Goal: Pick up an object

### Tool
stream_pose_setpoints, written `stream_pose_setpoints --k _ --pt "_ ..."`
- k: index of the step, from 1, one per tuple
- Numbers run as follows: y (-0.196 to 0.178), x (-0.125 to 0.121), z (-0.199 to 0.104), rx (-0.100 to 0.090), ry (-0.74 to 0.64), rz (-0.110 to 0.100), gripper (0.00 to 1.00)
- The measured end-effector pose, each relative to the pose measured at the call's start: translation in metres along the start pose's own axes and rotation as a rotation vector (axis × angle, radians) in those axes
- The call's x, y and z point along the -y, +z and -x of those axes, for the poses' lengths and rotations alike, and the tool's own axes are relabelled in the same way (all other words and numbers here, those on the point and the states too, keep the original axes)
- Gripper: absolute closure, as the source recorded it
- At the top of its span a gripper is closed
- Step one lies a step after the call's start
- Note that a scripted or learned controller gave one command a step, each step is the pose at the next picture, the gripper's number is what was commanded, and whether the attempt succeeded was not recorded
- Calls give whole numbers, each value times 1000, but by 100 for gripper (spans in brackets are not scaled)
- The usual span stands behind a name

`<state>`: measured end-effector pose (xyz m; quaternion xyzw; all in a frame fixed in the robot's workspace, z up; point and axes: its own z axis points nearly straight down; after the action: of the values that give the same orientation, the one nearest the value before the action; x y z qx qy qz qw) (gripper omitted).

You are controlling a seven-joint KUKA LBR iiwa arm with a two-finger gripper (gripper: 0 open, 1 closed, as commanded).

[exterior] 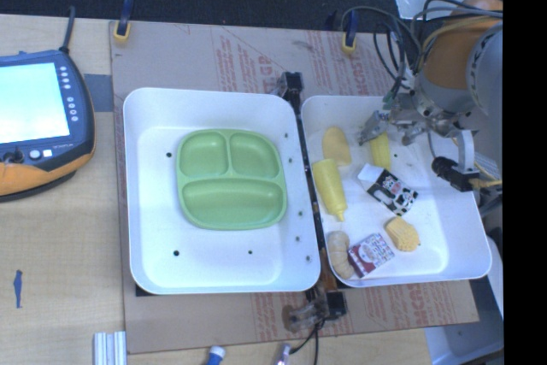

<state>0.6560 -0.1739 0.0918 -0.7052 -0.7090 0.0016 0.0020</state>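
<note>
While nothing was lifted yet, near edge of my right bin (466,265) had the red-and-white packet (371,253) lying against a tan cookie (338,252), with a small yellow crumbly piece (402,233) just beside it. Mid-bin: black-and-white spotted toy (391,190) and a long yellow bottle (330,188) along the left wall. Further back: a pale yellow piece (337,144) and a small yellow block (380,151). My pincer (395,126) hung at the far end of that bin, directly over or touching that yellow block; can't tell if it was open or closed, and I saw nothing clearly held. Left bin (145,184) carried only the green divided plate (231,179), well apart from me. My read: at the approach/grasp stage, likely target the yellow block; securing it and lifting were all left to do.
</note>
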Motion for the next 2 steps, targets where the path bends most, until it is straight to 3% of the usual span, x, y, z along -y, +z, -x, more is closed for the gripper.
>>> stream_pose_setpoints --k 1,2 --pt "0 15 -8 2 2 1 0" --pt "-1 5 17 1 4 4 0"
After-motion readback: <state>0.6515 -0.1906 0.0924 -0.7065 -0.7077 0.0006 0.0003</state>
